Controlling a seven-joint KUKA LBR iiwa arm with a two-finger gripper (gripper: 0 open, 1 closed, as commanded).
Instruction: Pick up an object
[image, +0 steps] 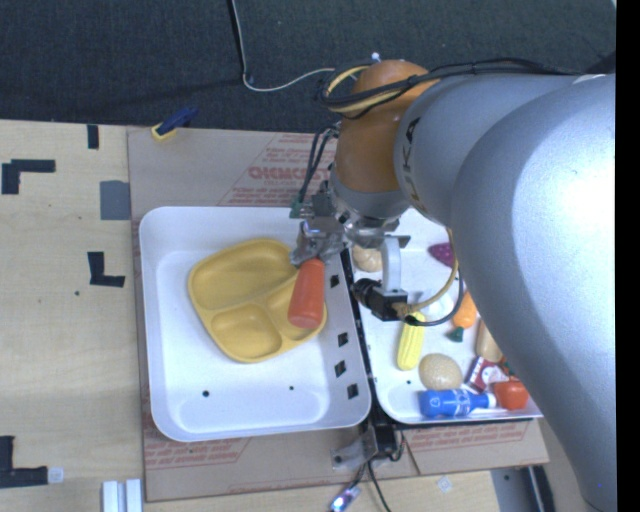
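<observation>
Arm (520, 220): grey, fills the right side of the view, orange band (375, 130) above the wrist, cables looped over the top.

Tabletop (60, 330): light wood with black marks; a cardboard sheet (220, 165) lies under both bins.

Left bin (165, 390): white, shallow. Holds a yellow divided tray (240, 295) lying toward the bin's far right part.

Right bin (400, 405): white, largely hidden under the arm. Visible contents along its near and left part: corn cob (410, 340), a tan potato-like piece (440, 372), blue bottle (452, 403) lying flat by the near wall, a small red item (510, 394) just beside the bottle's end, an orange piece (466, 312) and a purple piece (441, 253) at the arm's edge.

Pincer (313, 252): over the right side of the left bin, just beside the divider between the bins. Its tips are clamped around the top end of an orange carrot (307, 295). Carrot hangs roughly upright, slightly tilted, its lower end over the tray's right edge; contact with the tray cannot be judged.
</observation>
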